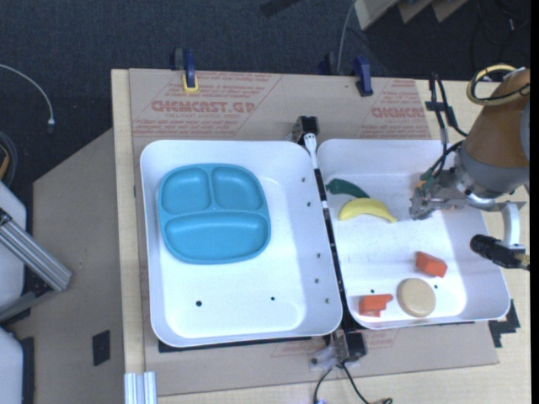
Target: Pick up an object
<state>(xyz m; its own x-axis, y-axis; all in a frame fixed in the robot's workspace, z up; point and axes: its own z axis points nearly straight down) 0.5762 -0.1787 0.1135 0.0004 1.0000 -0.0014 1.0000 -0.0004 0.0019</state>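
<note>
Board (210,103) print reads "CHEMCAST GP", red.

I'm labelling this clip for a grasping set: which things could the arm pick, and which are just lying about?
Pickable, in the right bin:
yellow banana
dark green piece
orange block
orange-red block
tan round piece
The pincer hangs right of the banana.

Lying about:
blue divided plate in the left bin
blue clamps on the board's far edge
</note>
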